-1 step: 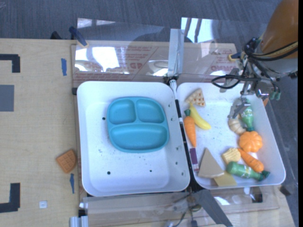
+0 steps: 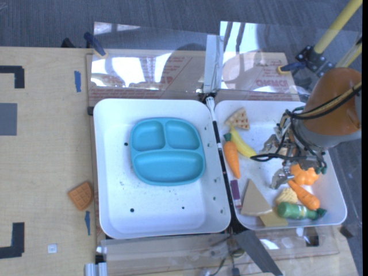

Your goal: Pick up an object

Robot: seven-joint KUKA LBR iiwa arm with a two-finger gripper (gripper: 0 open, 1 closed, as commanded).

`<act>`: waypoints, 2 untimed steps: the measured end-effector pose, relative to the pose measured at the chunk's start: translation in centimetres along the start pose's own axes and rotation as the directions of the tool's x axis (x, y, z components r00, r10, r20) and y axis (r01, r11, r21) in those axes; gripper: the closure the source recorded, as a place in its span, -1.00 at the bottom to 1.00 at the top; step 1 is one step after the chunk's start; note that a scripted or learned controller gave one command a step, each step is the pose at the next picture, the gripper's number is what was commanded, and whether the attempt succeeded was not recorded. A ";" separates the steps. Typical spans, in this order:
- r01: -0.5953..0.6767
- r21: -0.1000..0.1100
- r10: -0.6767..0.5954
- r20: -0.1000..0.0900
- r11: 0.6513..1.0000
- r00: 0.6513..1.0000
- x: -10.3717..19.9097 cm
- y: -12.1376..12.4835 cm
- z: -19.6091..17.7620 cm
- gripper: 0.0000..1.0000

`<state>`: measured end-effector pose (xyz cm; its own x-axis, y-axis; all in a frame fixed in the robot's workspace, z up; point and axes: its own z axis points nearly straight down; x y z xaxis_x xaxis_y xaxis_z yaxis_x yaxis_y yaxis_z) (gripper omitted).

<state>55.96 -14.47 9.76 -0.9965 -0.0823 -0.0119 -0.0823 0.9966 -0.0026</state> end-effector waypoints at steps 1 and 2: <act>0.063 -0.002 -0.063 0.003 0.998 0.998 -8.5 3.3 -4.4 -1.00; 0.080 -0.001 -0.080 0.000 0.997 0.997 -6.2 4.7 0.9 -1.00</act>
<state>61.76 -9.30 8.95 -0.9868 -0.1614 -0.0121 -0.1614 0.9869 -0.0029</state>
